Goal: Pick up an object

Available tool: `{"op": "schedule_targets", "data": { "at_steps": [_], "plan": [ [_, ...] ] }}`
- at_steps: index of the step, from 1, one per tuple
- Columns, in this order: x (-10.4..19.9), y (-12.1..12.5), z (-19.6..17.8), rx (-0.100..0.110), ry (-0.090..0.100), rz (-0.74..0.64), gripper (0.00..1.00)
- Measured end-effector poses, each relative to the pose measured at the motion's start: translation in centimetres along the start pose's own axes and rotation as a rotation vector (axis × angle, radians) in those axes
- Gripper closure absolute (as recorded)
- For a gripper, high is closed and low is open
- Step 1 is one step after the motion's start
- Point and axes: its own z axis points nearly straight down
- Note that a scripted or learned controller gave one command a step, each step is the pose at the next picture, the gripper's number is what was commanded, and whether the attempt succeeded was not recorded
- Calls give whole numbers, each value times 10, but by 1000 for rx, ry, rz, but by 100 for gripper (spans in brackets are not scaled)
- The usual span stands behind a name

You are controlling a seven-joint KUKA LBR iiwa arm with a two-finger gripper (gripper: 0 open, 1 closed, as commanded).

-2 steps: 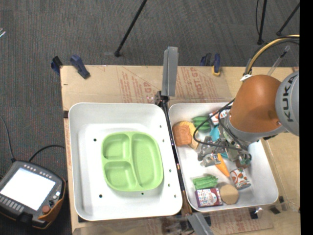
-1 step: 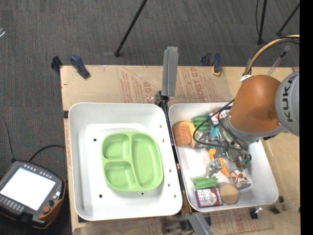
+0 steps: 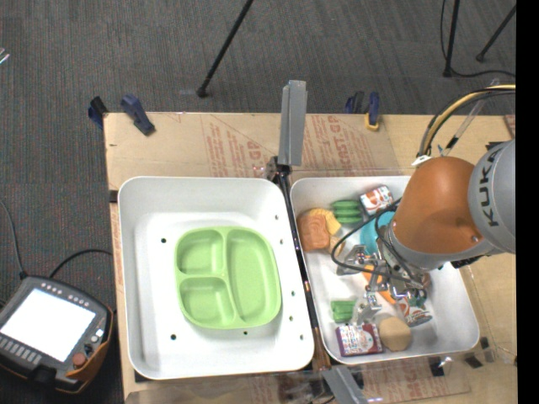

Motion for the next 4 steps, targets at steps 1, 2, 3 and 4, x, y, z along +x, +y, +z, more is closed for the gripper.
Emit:
{"op": "schedule_targets", "data": {
  "at_steps": [1,2,3,4],
  "plan": [
    [-2,2,-11,-1,-3,-7,100],
    [-8,64,-165,0,-19,47,100],
    [17,44,-99,0,0,-337,100],
    [31,35,-126,1,-5,-113,100]
  ]
}}
